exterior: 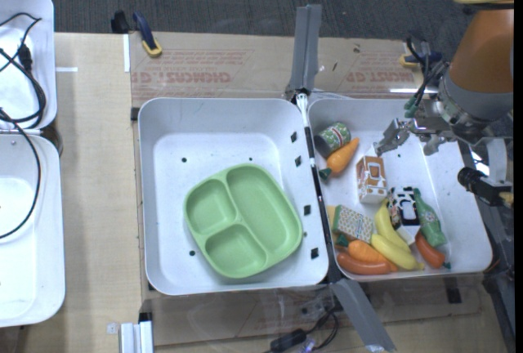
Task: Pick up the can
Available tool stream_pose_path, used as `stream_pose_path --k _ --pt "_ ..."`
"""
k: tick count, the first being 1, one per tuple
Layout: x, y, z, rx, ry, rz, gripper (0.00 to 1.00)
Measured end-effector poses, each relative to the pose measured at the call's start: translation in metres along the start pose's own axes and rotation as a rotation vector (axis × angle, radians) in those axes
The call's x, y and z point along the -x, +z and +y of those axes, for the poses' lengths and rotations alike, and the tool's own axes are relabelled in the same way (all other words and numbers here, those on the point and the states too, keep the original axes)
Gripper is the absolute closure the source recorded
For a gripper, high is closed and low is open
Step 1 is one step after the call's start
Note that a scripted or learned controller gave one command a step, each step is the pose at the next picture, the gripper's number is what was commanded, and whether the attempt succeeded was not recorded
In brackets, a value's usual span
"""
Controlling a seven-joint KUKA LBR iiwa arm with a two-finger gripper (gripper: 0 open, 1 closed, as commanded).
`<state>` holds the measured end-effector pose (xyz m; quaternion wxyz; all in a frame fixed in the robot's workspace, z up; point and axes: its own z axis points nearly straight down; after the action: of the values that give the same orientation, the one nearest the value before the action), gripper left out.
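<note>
The can point(334, 135), green with a pale label, lies on its side at the far left corner of the right bin point(469, 204), close to the wall that divides the two bins. Its long axis runs roughly left to right with a slight tilt, the round end at the right facing up toward the far rim. A toy carrot point(341, 155) lies just in front of it, its orange body touching or nearly touching the can's lower edge and slanting down toward the divider. The gripper point(411, 135) hangs over the far middle of the same bin, well to the right of the can and apart from it, above bare white floor. Its two fingers look spread, one toward the left and one toward the right, with nothing between them. A small white and orange carton point(372, 178) sits nearer the camera, below the gripper. The left bin point(163, 180) holds a green divided plate point(242, 220).
</note>
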<state>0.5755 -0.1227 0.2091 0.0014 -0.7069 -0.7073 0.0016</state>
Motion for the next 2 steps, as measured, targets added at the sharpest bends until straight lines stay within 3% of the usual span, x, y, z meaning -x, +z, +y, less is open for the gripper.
stream_pose_path --k 1,2 --pt "0.023 0.096 0.006 0.024 0.189 -0.001 0.00" --pt "0.021 0.102 -0.020 0.042 0.346 0.004 0.00"
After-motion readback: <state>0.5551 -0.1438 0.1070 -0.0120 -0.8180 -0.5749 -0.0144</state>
